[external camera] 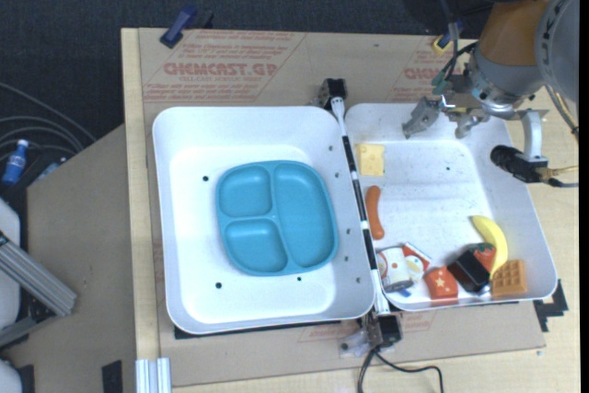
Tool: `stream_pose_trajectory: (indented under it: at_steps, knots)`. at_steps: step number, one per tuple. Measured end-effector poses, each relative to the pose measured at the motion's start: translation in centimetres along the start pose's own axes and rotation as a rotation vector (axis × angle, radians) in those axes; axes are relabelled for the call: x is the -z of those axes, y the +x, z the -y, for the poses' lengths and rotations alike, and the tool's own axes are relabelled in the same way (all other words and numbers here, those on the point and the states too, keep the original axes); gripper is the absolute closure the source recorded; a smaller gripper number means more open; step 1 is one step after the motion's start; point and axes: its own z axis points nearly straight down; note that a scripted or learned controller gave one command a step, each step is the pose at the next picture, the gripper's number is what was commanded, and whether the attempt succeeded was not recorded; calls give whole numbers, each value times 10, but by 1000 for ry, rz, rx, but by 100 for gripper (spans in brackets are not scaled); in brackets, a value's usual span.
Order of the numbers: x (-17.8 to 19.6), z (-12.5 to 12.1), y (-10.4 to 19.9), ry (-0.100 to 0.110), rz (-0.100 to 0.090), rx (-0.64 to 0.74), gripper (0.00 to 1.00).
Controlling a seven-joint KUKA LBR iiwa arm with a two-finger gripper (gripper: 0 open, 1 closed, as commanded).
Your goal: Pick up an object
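My gripper [444,118] hangs over the far edge of the right bin [433,166], its two fingers spread apart and nothing between them. Below it in that bin lie a yellow cheese slice [371,159] by the left wall and a red sausage [374,211] beneath it. Along the near side sit a small white carton [400,265], a red block [441,283], a dark block [471,271], a yellow banana [492,241] and a waffle [511,277].
The left bin [184,198] holds a blue divided plate [276,216]. A black clamp [332,91] sits at the far end of the ridge between the bins. A blue clip [178,28] lies at the bench's far left corner.
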Motion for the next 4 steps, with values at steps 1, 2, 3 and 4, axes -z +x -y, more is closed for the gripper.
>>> stream_pose_trajectory:
  at_steps: [1, 2, 3, 4]
  knots:
    - [-72, 51, 12, -1, -1, 0, 0]
    - [-70, 26, 42, -5, 0, 1, 0]
    - [-8, -14, -70, -7, 4, -1, 0]
    - [-71, -13, -21, -1, -2, 1, 0]
